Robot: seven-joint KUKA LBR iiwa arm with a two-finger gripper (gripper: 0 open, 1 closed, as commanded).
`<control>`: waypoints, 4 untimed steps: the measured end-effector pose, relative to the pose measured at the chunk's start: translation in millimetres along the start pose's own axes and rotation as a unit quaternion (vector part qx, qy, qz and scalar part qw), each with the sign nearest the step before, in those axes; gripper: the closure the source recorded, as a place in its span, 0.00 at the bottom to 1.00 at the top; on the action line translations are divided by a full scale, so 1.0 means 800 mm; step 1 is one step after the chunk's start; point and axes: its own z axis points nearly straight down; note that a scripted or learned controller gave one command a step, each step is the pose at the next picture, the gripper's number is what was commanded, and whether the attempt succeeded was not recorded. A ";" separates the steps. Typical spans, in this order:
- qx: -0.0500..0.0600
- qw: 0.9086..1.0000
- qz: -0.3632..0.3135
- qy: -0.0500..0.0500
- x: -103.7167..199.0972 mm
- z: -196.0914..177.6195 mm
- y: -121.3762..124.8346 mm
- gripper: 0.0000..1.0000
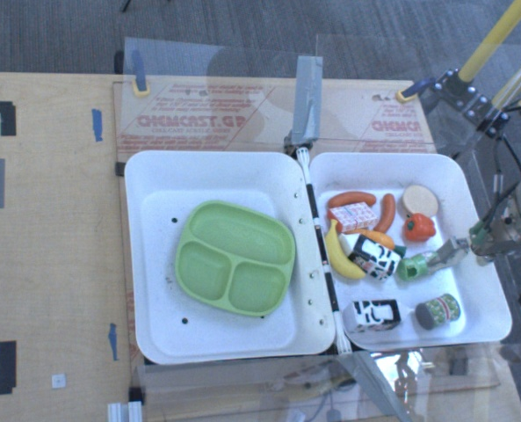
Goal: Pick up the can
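The can [438, 311] lies on its side in the front right corner of the right bin [480, 192]. It has a green patterned label and a dark grey end facing front left. My gripper [449, 254] reaches in from the right edge of that bin, a little behind the can and apart from it. Its tip is right next to a small green toy [411, 268]. Whether it touches that toy I cannot tell.
The right bin also holds a black-and-white box [376, 315], a black-and-white carton [374, 257], a banana [339, 255], a tomato [420, 227], a bun [421, 200], sausages [352, 200] and a red packet [352, 216]. A green divided plate [234, 258] lies in the left bin [155, 192].
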 end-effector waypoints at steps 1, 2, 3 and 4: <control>-0.002 1.000 0.031 0.004 -0.027 0.147 0.000 0.00; -0.003 0.999 0.032 0.001 -0.030 0.136 0.001 1.00; -0.003 0.999 0.032 0.002 -0.030 0.136 0.001 0.00; -0.002 0.999 0.040 0.005 -0.030 0.146 0.001 0.00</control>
